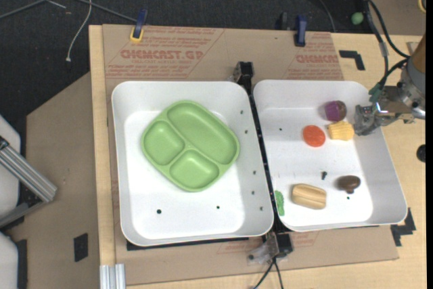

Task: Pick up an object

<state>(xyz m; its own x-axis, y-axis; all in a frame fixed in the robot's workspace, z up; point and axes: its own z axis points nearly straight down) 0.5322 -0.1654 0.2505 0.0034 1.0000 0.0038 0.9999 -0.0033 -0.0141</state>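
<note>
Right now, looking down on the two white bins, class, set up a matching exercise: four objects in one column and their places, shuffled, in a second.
Objects:
1. Green divided plastic plate
2. Purple round toy
3. Tan bread-shaped block
4. Dark brown oval piece

Places:
A. Right bin, near edge, left of the brown piece
B. Left bin, middle
C. Right bin, near right corner
D. Right bin, far side, above the yellow piece

Pairs: 1-B, 2-D, 3-A, 4-C

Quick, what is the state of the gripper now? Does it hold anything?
Gripper: at the right bin's far right edge, beside the yellow piece; open or closed cannot be told, nothing seen held.
</note>
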